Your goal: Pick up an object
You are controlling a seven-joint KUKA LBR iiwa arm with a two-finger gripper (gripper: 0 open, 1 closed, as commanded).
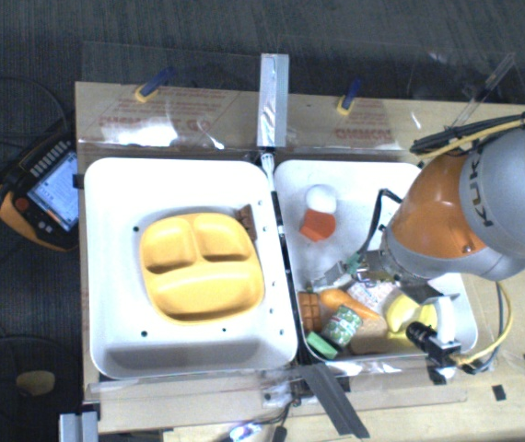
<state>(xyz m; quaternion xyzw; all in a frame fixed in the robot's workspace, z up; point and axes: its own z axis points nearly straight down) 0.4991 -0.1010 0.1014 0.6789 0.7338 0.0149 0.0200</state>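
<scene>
**Pincer low over the crowded corner of the right bin**

The pincer point(373, 279) sat under the orange wrist, down among the clutter in the right bin point(285, 247); whether it was wide or narrow could not be told. Just beside it lay a patterned packet point(370, 295), a carrot-like orange piece point(347, 302), a green box point(343, 323) and a yellow object point(399, 313). Farther off, toward the bin's far wall, an orange bottle with a white cap point(319, 215) stood in open floor. Beyond the shared rim, the left bin point(115, 339) held a yellow divided tray point(202, 265) with bare floor around it.
</scene>
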